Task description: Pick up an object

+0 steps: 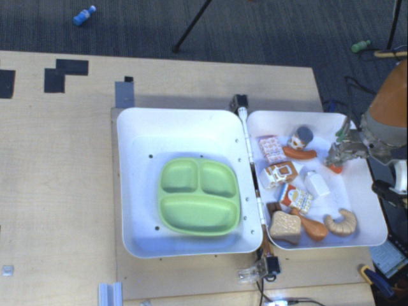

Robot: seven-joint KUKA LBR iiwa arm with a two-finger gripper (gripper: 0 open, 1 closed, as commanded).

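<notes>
Pincer: we are seeing the pincer (338, 153) hanging over the right bin's far right part, and we cannot tell how it is set.
Arm: we are watching the grey arm (386, 123) with its orange band reaching in from the right, over the right bin's rim.
Right bin: we are looking at the right bin (371, 196), which is sitting on the bench (57, 190) and touching the left bin along its left edge.
Orange piece: we are noticing a small orange piece (335, 167) lying in the right bin just under the pincer; whether they touch, we cannot tell.
Sausage: we are seeing a red sausage (299, 152) lying in the right bin's far half, left of the pincer, with a dark round thing (304, 134) just behind it.
Packets: we are finding a pink packet (271, 148), a brown one (280, 172) and a red and blue one (295, 199) lying along the right bin's left side.
White block: we are seeing a white block (317, 185) near the right bin's middle.
Near edge: we are seeing a bread slice (285, 227), an orange drumstick shape (310, 225) and a croissant (341, 221) lying along the right bin's near edge.
Left bin: we are seeing the left bin (137, 171) holding a green divided plate (199, 196), left of the right bin.
</notes>
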